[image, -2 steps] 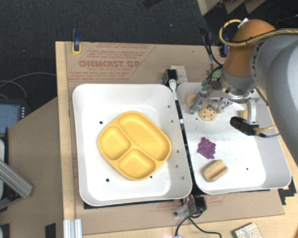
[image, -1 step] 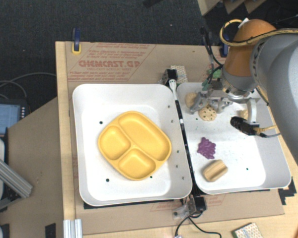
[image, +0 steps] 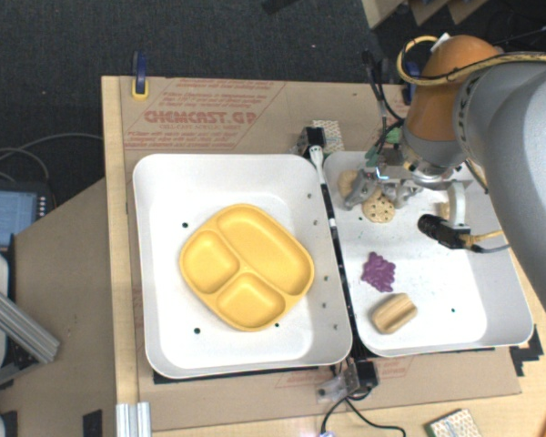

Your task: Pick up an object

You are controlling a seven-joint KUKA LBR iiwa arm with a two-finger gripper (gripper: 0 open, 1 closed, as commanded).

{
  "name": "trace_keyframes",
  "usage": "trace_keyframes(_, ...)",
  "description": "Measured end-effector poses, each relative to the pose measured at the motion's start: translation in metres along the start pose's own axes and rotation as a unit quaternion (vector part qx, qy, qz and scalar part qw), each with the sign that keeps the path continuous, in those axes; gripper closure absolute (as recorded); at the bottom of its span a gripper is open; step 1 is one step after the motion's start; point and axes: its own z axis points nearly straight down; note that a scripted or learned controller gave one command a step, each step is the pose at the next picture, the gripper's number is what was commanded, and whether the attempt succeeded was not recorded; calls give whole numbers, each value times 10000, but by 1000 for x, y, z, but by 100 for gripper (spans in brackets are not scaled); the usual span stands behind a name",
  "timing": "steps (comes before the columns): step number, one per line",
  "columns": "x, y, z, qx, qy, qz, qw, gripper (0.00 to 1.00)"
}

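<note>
Two white bins on worktop; my jaws spread over the cookie, so I should centre, descend straight, then close.

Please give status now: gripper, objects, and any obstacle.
Gripper low in right bin, at the cookie. Grasp not confirmed. Purple grapes and bread roll lie apart, nearer. Yellow tray in left bin.

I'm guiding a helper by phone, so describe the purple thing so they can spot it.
Look in the right white bin. Near its middle lies a small purple grape-like cluster, just above a tan bread-roll-shaped block. It is the one purple item there.
</note>
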Motion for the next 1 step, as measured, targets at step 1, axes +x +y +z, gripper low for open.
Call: trace_keyframes(1,-3,0,0,-9,7,0,10000,0)
